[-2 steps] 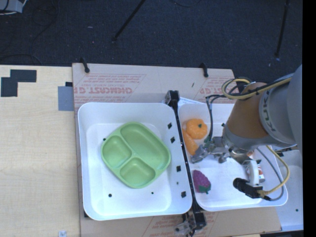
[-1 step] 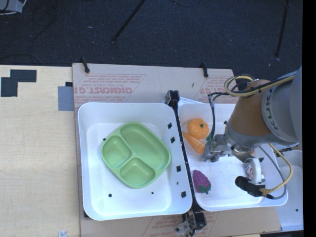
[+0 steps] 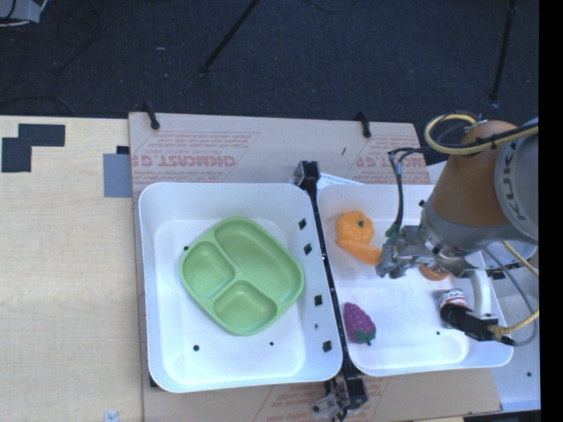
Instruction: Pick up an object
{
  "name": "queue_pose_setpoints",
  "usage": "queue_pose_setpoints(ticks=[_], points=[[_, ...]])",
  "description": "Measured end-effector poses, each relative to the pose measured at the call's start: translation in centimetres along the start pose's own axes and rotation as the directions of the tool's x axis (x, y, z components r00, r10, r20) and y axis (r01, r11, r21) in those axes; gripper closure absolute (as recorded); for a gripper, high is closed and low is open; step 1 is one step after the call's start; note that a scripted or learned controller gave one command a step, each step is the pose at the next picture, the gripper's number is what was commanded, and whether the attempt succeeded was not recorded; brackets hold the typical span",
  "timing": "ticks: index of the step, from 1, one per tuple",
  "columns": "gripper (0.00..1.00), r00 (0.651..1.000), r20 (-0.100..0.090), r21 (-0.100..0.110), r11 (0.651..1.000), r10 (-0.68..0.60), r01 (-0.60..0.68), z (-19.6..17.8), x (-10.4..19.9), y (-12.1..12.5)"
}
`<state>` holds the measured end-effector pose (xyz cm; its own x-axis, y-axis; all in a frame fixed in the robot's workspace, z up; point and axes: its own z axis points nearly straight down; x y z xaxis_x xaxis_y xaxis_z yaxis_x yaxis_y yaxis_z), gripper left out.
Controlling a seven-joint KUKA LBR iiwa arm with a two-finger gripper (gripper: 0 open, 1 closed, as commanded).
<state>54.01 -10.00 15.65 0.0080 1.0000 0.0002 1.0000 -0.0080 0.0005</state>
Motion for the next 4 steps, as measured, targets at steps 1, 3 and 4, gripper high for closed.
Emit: queue_pose_setpoints(ticks=[1, 3, 4], points=[[1.00, 1.000, 0.000, -0.002, 1.000, -0.008, 0.008, -6.1, 0.0, 0.7], [1.00, 1.000, -0.002, 0.005, 1.000, -0.011, 0.011, -9.7, 3.8, -0.1], [1.00, 1.000, -0.001, 0.006, 1.000, -0.011, 0.011, -8.9, 8.9, -1.8]])
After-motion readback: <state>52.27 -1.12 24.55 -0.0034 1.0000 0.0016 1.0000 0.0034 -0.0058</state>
